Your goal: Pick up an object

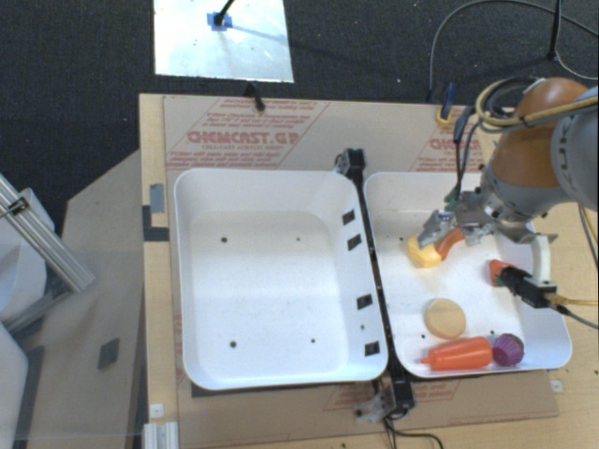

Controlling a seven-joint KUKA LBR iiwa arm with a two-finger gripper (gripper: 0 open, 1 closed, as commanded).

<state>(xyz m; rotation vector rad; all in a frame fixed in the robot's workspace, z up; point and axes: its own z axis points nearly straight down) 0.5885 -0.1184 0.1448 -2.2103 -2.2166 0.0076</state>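
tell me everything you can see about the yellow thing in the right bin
The yellow thing is a small chunky block, smooth and plastic-looking, pale yellow. It lies on the floor of the right bin, in its upper middle, right below the end effector. An orange piece lies against its right side. Whether the end effector touches it is unclear.

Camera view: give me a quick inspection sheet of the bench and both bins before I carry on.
Surface: two white bins; left bin, right bin, on a brown board.
Job's things: in right bin, yellow piece, tan disc, orange carrot shape, purple ball.
Clutter: small orange item near the right wall.
Grippers: gripper low over the yellow piece; grasp unclear.
Cables: black cable looping behind the arm.
Surroundings: dark carpet, metal plate.
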